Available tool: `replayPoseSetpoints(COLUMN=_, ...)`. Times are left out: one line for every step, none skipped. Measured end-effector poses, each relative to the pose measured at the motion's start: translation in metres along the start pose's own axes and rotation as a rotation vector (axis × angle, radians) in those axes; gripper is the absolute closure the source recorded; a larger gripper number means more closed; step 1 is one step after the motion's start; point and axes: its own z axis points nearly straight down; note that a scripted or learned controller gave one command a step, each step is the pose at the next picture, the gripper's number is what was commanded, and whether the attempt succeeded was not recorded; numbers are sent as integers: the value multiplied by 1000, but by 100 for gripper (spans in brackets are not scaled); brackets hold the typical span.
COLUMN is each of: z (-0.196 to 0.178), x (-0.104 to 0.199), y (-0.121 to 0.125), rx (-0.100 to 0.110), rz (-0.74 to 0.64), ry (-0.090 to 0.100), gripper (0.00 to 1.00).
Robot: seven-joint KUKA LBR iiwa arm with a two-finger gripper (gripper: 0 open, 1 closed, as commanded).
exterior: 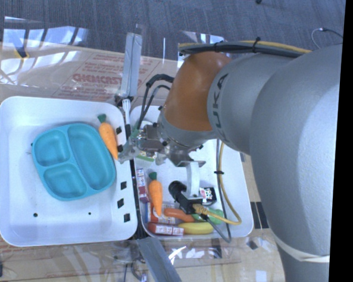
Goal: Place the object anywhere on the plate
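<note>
Two white bins (7, 175) on the table, one blue three-compartment plate (74, 160) in the far bin left of the fingers (128, 149); whether they are open or closed I cannot tell, wrist blocks them. One carrot (108, 138) lies just beside them, touching the plate's rim, half off it; a second carrot (155, 194) sits near them in the other bin among mixed toy food. Judged: light, stiff, smooth plastic, likely slippery; grip across the thick mid-body, not the tapered tip

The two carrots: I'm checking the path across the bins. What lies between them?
In the camera view, the bins' adjoining white walls and the gripper lie between the orange carrot beside the blue divided plate and the orange carrot in the right bin.
</note>
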Motion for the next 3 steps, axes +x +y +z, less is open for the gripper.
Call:
replayPoseSetpoints(z=0, x=0, y=0, rx=0, rz=0, ry=0, gripper=0)
replayPoseSetpoints(z=0, x=0, y=0, rx=0, rz=0, ry=0, gripper=0)
replayPoseSetpoints(z=0, x=0, y=0, rx=0, rz=0, ry=0, gripper=0)
